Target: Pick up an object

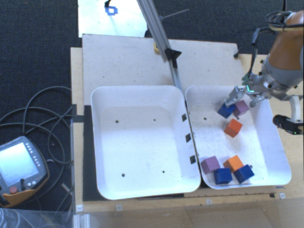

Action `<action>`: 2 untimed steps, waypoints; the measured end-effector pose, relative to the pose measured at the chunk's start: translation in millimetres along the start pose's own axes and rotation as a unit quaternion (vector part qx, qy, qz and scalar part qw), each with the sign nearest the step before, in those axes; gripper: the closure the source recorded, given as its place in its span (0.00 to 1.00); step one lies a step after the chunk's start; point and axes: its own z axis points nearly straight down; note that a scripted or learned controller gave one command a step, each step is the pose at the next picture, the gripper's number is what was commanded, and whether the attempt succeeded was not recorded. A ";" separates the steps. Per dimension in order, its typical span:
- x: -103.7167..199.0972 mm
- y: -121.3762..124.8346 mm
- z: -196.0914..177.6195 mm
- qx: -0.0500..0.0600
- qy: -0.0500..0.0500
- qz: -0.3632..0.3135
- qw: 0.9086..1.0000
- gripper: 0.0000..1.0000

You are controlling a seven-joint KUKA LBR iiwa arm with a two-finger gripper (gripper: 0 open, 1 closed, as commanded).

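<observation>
I see the gripper (244, 98) low over the far part of the right bin (280, 151), its fingers spread and astride two cubes that touch each other: a blue cube (226, 110) on the left and a purple cube (241, 108) on the right. Neither is lifted; both rest on the bin floor. An orange cube (232, 128) lies just nearer, apart from the fingers.

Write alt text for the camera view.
The arm's pincer hovers over a blue cube and purple cube in the right bin, which also holds five more cubes. A left bin sits alongside.
</observation>
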 end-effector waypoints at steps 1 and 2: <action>0.0 0.7 -1.8 -0.002 0.000 0.000 1.000 0.00; -7.9 -5.6 53.2 0.001 -0.001 0.002 1.000 0.00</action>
